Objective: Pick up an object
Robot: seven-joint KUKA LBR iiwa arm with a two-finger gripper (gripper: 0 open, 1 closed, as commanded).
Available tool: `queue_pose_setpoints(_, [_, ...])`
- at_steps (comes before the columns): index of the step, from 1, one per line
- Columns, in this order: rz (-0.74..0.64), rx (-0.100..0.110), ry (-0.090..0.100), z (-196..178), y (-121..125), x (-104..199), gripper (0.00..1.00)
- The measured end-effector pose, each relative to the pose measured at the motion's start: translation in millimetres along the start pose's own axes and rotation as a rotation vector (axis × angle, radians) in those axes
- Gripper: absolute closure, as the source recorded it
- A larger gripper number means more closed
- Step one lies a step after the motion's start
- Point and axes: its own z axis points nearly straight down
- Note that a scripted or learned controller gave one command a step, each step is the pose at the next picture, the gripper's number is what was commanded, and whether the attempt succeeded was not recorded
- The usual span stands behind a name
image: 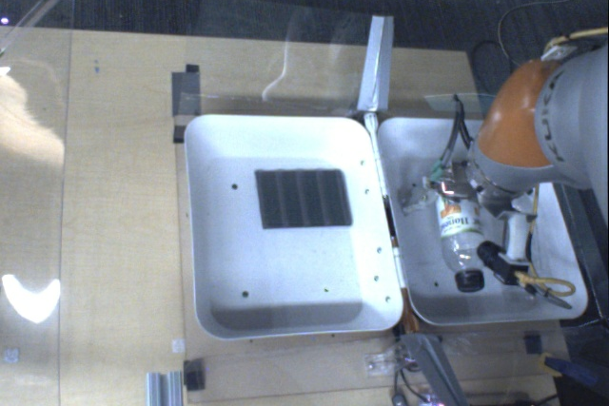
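One clear bottle (459, 238) lies partly under the hand (471, 195); hand opening cannot be told. Centre across the bottle's body, away from its cap (468, 280), then close.

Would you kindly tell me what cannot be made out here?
Camera view:
Pincer: largely under the arm; whether it grips anything is unclear.
Bottle: upper end hidden by the arm; print on its label too small to read.
Right bin: right side covered by the arm.
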Motion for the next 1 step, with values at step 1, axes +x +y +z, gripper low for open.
queue_pose_setpoints(1, [-0.097, 0.005, -0.001, -28.7, -15.7, 16.3, 1.0])
